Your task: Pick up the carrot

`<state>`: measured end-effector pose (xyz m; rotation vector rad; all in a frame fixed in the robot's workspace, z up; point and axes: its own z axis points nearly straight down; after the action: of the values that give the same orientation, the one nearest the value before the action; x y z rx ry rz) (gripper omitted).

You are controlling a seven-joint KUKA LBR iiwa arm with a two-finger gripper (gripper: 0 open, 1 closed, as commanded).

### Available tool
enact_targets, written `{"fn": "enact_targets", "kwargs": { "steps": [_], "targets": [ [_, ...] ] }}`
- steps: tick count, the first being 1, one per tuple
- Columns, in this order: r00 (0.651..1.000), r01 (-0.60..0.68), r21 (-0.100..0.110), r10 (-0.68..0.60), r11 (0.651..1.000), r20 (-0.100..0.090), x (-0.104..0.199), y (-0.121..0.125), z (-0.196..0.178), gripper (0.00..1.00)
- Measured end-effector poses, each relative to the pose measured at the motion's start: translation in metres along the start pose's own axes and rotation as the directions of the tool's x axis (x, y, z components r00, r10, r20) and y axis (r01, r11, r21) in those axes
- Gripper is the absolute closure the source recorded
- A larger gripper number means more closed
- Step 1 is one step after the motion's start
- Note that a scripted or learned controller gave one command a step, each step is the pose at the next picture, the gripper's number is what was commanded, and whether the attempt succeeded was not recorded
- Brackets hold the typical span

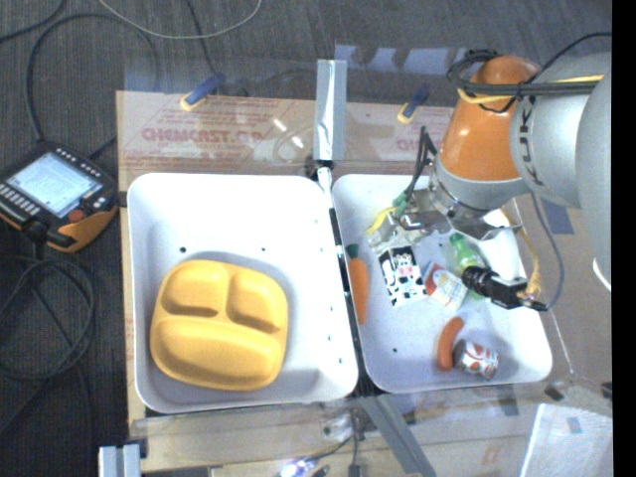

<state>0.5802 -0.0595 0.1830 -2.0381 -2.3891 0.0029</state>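
We cannot tell the pincer's state, and the slim orange carrot hugging the white bin wall risks a blocked grasp.

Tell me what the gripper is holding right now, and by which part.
Cannot be told: the gripper is hidden under the wrist. The carrot lies by the right bin's left wall, apart from the gripper, so it is not held.

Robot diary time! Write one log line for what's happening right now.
carrot: lying by left wall of right bin, not held | gripper: above bin's back part, away from carrot | yellow tray: in left bin
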Motion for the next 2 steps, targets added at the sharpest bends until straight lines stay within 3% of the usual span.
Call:
{"fn": "enact_targets", "kwargs": {
  "steps": [1, 2],
  "targets": [
    [0.993, -0.114, -0.008, 0.114, 0.993, 0.0, -0.04, 0.007, 0.085, 1.0],
    [0.998, 0.065, -0.001, -0.065, 0.998, 0.0, 0.006, 0.048, 0.0, 1.0]
  ]
}}
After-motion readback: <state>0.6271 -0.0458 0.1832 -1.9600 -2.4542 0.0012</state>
